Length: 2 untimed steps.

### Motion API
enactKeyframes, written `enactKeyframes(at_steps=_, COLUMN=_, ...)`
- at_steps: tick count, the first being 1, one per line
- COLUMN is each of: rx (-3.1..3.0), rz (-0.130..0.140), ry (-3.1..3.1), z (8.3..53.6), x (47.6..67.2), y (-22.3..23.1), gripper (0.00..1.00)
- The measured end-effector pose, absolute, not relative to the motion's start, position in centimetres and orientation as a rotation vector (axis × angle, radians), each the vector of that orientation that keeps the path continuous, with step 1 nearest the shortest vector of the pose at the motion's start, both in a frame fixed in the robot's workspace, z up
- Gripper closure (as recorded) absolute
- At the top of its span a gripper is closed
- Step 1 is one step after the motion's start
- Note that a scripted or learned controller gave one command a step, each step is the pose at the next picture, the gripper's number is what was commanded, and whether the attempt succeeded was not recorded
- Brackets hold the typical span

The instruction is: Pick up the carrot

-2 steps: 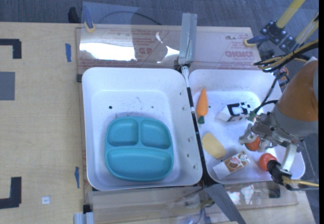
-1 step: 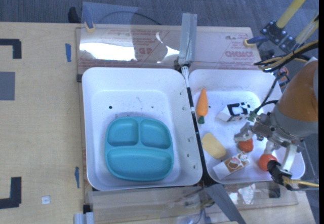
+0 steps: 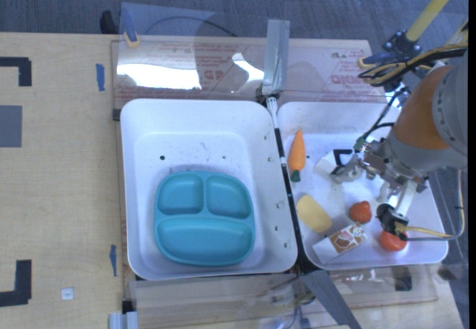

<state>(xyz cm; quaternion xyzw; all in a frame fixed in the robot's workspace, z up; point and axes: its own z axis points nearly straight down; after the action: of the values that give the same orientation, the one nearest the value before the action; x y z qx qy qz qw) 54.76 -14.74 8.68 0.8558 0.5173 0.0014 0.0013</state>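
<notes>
Jaws: state cannot be read from this view; they sit under the wrist and nothing shows between them. They hang over the middle of the right bin, nearer its right wall, apart from the carrot.

Layout, large to small:
- Worktop (image 3: 59,171) carries two white bins side by side.
- Left bin (image 3: 141,126): a teal divided plate (image 3: 204,219) toward its near edge.
- Right bin (image 3: 320,126): the arm (image 3: 439,119) enters over its right edge.
- Yellow lump (image 3: 314,213) by the left wall, near half.
- Small carton (image 3: 343,240) at the near edge, just beside the lump.
- Carrot (image 3: 297,150) lies along the left wall, far half, tip toward the far edge, green end toward the near edge. Appears to touch the wall.
- White scrap (image 3: 327,165) between carrot and jaws.
- Two red round pieces (image 3: 361,211) (image 3: 394,243) in the near right part.

Step in hand (judgement): approach, not yet a grasp. Travel toward the left wall, turn the wrist so the jaws close across the carrot's width, and descend on its thick middle. Risk: the wall-side jaw may foul the wall, so nudging the carrot inward may be needed.
</notes>
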Motion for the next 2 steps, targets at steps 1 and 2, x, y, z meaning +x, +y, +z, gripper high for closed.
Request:
enactKeyframes(at_steps=1, rx=2.707, rz=0.001, ry=1.593, z=8.7, x=50.4, y=-17.3, gripper=0.0)
enactKeyframes(at_steps=2, rx=2.801, rz=0.006, ry=1.421, z=14.1, x=55.6, y=-13.0, gripper=0.0)
